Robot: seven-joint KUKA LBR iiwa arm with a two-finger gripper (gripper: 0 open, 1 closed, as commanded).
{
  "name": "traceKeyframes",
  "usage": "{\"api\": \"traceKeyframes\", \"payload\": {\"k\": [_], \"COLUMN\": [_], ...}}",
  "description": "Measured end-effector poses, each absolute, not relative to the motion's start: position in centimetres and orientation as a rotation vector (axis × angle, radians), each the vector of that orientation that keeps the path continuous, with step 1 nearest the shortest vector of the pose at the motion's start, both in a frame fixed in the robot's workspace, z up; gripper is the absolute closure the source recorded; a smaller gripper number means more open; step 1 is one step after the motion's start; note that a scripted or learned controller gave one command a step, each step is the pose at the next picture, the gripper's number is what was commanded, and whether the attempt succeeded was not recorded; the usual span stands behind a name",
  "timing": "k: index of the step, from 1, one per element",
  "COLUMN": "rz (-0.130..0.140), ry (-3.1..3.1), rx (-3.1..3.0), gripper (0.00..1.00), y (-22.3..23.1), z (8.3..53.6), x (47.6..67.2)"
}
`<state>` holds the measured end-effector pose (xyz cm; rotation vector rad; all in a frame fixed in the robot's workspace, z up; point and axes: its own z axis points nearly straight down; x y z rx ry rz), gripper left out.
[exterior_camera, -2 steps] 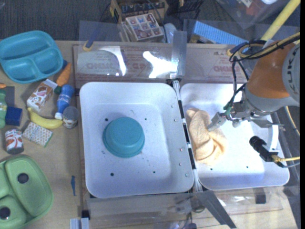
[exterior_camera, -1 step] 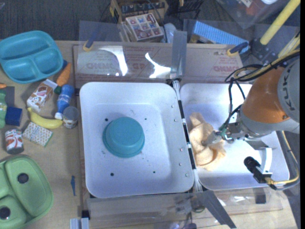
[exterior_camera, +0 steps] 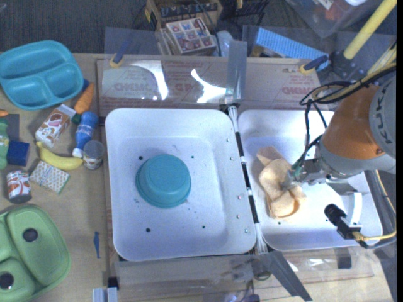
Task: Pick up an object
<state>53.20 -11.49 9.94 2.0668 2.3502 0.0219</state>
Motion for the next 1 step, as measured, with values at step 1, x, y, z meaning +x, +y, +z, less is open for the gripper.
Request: {"api": "traceKeyframes", "payload": {"k": [1], "rz": [0.021], "ry": [2.350], "rx": [2.067], "gripper": [0.00], "y": [-11.53], "z": [9.94], "x": [53.18]}}
